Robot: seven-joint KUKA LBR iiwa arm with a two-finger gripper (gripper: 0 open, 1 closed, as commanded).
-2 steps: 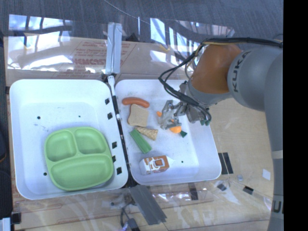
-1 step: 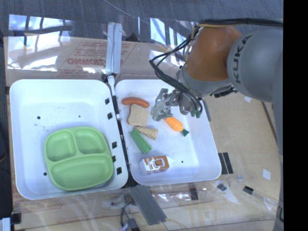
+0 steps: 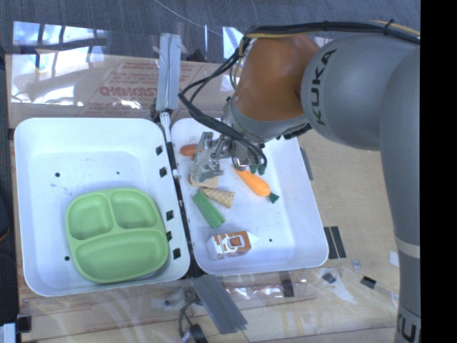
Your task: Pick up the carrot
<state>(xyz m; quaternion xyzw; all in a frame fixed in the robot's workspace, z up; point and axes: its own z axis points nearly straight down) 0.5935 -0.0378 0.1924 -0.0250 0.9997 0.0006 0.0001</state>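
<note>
Gripper [image 3: 207, 159] poised in the right bin [image 3: 303, 213], carrot [image 3: 253, 182] lying free at its four o'clock.
I cannot tell how the claw stands; it should straddle the carrot's middle, avoiding the cone [image 3: 218, 196] and green stick [image 3: 209, 209] nearby.

My jaws [image 3: 207, 164] sit low in the right bin [image 3: 303, 220], but they read as a grey tangle; can't tell if fingers are apart or closed, or if anything sits btwn them. My wrist and orange band hide the bin's far rim above the jaws. Just right of the jaws, the carrot [image 3: 253, 182] has its upper end tucked under my wrist hardware; rest shows. Just above-left of the jaws, a small orange-red item [image 3: 188, 149] is partly covered, too small to ID. My arm is cut off at the right and bottom edges. The counter's [image 3: 343, 191] right part is behind my arm.
</note>
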